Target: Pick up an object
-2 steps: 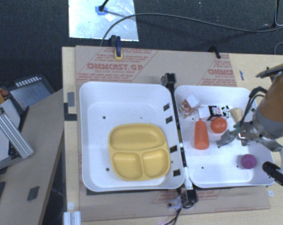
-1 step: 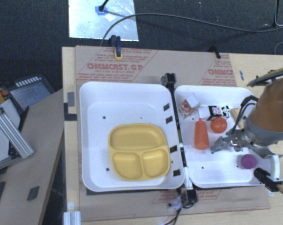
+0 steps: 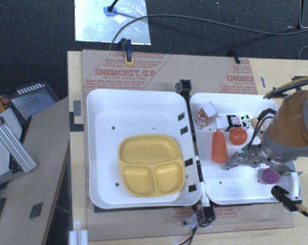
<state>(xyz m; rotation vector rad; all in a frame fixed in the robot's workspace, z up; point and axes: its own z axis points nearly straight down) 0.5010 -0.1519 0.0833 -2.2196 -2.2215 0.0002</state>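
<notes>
Hovering low in the right bin (image 3: 215,188), claw (image 3: 234,161) pointing left, fingers spread and gripping nothing. Lying just left of the claw tips, an orange carrot-shaped toy (image 3: 219,145). Sitting above the claw, a red ball (image 3: 238,136) beside a small black-and-white carton (image 3: 234,121). Resting behind the claw, a purple piece (image 3: 270,175). Sitting far left, a yellow divided plate (image 3: 151,164).

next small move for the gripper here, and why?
Probably a short shift toward the orange carrot, then descend. The gripper sits low in the right bin just beside the carrot's lower end, with nothing visibly between its fingers, so centering over the carrot seems the nearest grasp.
</notes>
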